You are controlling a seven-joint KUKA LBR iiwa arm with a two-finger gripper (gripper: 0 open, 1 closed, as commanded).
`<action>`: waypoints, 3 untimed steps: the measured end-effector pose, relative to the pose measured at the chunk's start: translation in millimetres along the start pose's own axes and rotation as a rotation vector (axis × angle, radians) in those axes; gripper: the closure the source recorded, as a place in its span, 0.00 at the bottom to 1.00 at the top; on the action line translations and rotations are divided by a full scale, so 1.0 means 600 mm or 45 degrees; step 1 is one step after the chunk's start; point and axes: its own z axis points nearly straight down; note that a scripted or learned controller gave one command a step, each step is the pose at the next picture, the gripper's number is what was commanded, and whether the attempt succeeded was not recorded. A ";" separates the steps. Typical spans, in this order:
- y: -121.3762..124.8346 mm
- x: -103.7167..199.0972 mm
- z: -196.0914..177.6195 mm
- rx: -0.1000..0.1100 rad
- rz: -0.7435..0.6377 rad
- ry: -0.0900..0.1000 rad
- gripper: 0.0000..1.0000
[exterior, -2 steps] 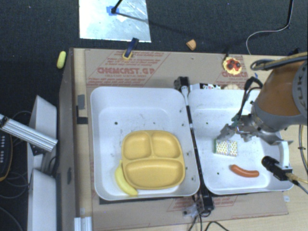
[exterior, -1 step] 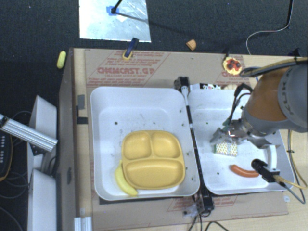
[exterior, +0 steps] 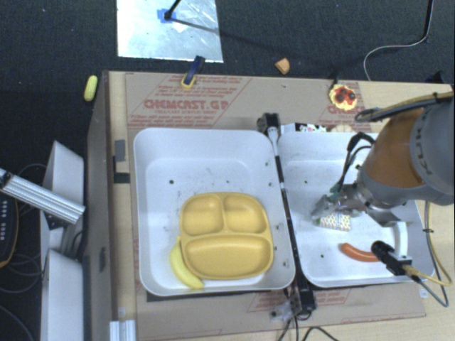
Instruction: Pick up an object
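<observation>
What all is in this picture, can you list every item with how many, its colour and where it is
Bins: two, white, side by side on the bench.
Divided plate: one, yellow, left bin.
Banana: one, yellow, left bin, at the plate's near-left edge.
Sausage: one, orange-red, right bin, near front.
Patterned object: one, pale, speckled, right bin, under the gripper.
Small piece: one, tan, on the floor beyond the bench.
Arm: one, grey and orange, over right bin.
Gripper: one, grey, above the patterned object.

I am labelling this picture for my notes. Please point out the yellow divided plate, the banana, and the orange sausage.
yellow divided plate [exterior: 226, 234], camera view, on the ridge between its compartments.
banana [exterior: 182, 269], camera view, on the middle of its curved body.
orange sausage [exterior: 357, 252], camera view, on its middle.
</observation>
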 end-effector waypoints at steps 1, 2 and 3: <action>-0.019 -0.073 -0.223 0.005 0.002 -0.001 0.00; -0.006 0.007 -0.148 0.013 -0.001 0.004 0.00; 0.027 0.039 -0.031 0.015 -0.002 0.004 0.00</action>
